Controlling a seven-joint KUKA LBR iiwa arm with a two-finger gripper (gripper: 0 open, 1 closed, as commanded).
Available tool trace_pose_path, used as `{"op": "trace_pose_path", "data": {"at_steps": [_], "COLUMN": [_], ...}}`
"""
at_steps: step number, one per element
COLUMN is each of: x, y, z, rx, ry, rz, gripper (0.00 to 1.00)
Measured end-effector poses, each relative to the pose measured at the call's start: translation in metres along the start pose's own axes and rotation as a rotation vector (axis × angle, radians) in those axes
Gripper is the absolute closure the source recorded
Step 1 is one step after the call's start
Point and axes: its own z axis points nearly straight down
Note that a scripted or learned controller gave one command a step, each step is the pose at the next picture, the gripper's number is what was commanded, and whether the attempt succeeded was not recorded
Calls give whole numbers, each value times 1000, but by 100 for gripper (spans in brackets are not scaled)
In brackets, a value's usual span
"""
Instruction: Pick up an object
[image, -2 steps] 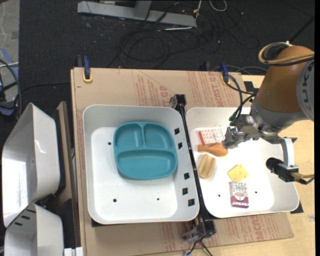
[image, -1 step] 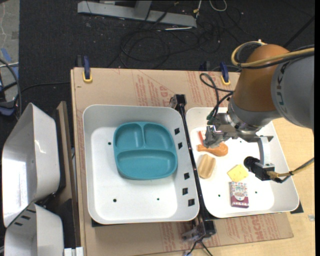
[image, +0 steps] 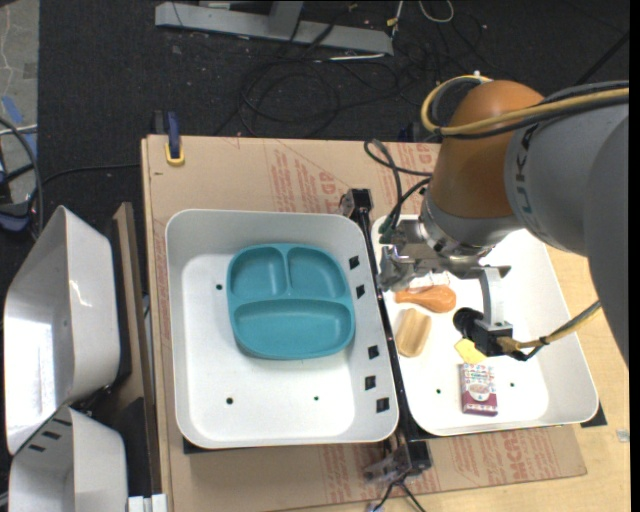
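My gripper (image: 399, 264) hangs low over the back left part of the right bin (image: 560, 390), close to the wall between the two bins. Just to its right and nearer the front lies an orange drumstick-shaped toy (image: 428, 296). A tan bread-like piece (image: 411, 331) rests in front of that. Near the bin's front lies a small red and white box (image: 479, 387), with a small yellow piece (image: 467, 350) just behind it. The wrist and arm hide the back of the right bin.
The left bin (image: 200, 400) holds a teal divided plate (image: 291, 301) at its centre. White tubs (image: 60, 320) stand off the bench at the far left. Cables trail behind the bench.
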Motion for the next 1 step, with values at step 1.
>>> {"op": "trace_pose_path", "data": {"at_steps": [1], "x": [59], "y": [18], "z": [-10], "rx": [-2], "ry": [1], "rz": [-2], "gripper": [100]}}
